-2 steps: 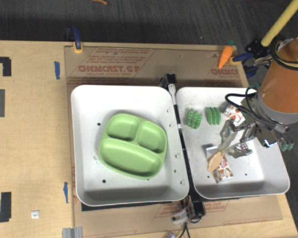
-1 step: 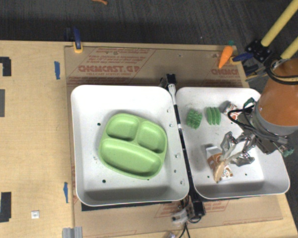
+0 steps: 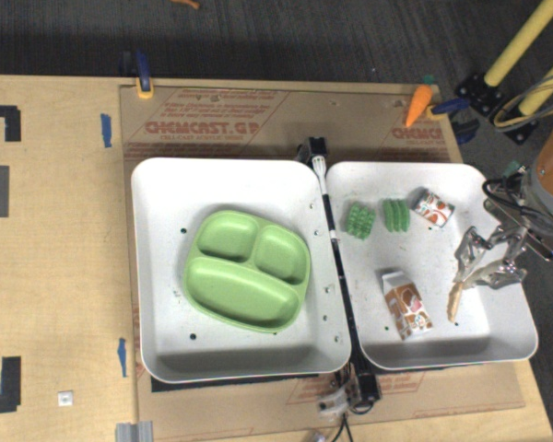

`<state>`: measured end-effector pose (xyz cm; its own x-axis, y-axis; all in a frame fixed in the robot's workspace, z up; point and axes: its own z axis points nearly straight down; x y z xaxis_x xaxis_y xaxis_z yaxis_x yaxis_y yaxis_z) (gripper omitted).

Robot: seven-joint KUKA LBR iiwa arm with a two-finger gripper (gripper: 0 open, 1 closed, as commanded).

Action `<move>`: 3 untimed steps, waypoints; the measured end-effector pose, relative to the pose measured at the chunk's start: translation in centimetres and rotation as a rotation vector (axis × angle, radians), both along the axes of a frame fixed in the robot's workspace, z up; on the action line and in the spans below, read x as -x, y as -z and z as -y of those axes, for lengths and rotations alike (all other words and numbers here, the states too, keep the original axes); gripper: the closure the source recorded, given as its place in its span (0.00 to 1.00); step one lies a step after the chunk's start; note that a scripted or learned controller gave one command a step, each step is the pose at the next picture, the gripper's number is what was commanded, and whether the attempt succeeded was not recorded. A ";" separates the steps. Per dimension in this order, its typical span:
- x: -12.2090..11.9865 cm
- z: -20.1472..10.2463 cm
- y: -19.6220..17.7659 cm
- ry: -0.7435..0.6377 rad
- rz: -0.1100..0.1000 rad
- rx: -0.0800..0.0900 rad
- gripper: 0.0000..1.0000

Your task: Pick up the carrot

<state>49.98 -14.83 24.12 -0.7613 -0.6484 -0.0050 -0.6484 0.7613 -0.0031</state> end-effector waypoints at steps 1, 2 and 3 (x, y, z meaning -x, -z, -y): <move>-3.7 -5.4 -2.1 -0.135 0.001 0.000 1.00; -1.3 2.2 -1.5 -0.123 -0.004 0.001 1.00; -1.8 -5.9 -0.8 -0.169 -0.004 0.000 1.00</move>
